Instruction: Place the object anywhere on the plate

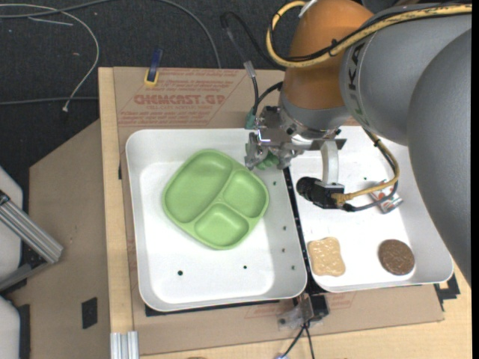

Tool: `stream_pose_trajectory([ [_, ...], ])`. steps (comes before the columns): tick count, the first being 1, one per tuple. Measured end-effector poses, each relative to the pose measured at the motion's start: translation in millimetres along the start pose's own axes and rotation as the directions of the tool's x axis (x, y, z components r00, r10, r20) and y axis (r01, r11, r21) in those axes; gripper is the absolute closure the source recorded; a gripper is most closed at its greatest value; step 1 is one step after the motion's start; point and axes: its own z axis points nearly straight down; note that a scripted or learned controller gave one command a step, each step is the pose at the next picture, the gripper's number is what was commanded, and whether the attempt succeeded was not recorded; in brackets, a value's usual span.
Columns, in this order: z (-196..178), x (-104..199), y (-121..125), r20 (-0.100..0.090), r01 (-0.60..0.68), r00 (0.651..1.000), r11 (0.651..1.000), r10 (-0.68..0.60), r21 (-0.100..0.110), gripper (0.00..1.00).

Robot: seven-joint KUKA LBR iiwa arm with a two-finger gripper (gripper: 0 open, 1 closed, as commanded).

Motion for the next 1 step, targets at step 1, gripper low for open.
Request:
stream_pose_trajectory([
  [1,-7.3,49.1,-9.2,0.000,0.001,1.000,1.000,-0.001,0.000,1.00],
])
